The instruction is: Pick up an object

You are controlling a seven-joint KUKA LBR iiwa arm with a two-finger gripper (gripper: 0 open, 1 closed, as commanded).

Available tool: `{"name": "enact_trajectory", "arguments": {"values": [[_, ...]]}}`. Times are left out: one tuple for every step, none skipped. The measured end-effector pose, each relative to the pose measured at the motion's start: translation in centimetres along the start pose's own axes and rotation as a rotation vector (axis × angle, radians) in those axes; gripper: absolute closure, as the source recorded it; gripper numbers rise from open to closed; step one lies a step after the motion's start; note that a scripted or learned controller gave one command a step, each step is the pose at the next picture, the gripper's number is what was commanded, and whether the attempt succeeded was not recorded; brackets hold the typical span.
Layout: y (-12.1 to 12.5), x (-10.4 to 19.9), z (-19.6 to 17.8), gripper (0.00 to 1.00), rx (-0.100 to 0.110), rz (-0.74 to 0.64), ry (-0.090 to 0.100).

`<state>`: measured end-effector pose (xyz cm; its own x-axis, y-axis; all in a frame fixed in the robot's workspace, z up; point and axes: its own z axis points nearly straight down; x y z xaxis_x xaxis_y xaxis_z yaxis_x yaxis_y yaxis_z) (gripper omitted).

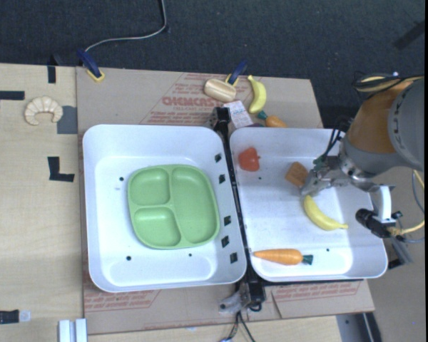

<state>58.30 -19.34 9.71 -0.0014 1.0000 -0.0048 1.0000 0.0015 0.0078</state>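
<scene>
Down in the right bin, the gripper sits just above a banana, beside a brown block. Tomato and carrot lie apart. Whether its jaws are apart I cannot tell; they look blurred, perhaps touching the banana.

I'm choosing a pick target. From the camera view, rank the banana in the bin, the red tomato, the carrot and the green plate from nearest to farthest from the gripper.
1. Banana, right bin, just below the gripper.
2. Tomato, right bin's upper left.
3. Carrot, right bin's lower edge; close to the tomato's distance, hard to call.
4. Green plate, left bin.
</scene>
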Motion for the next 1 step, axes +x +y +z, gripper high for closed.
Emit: {"name": "enact_trajectory", "arguments": {"values": [[-0.49,6.14,-7.74,1.0,0.006,-0.001,0.005]]}}
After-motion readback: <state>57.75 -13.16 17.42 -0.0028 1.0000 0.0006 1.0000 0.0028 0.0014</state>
